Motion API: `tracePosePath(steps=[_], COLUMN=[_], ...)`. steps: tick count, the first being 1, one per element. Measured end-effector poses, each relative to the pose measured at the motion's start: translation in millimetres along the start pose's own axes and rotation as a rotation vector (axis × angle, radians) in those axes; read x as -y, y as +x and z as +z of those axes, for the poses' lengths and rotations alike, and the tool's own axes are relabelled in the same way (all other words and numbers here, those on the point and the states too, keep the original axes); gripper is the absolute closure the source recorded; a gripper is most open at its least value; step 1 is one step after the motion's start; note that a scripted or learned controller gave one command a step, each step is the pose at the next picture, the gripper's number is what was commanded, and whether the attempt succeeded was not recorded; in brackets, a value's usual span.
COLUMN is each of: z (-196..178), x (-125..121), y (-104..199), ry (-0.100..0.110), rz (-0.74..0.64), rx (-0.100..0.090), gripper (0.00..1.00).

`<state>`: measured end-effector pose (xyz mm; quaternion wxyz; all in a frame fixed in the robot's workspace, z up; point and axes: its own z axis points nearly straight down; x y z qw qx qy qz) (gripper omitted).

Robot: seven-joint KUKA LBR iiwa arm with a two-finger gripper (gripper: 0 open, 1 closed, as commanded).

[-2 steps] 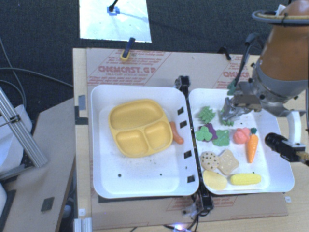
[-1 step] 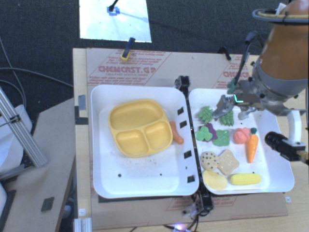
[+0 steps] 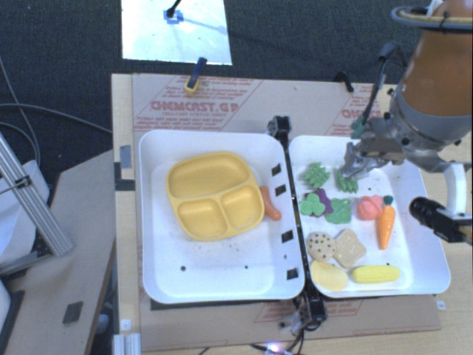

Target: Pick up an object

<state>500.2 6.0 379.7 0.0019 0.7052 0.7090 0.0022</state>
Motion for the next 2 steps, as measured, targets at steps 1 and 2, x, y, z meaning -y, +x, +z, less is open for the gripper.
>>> tracePosePath(steps=[1,2], z=[0,-11], x=[0,-1], y=[0,0], ry=[0.001,-0.002], rz=[0.0,-0.004], rx=[0.0,-0.001], gripper=[0.0,1.0])
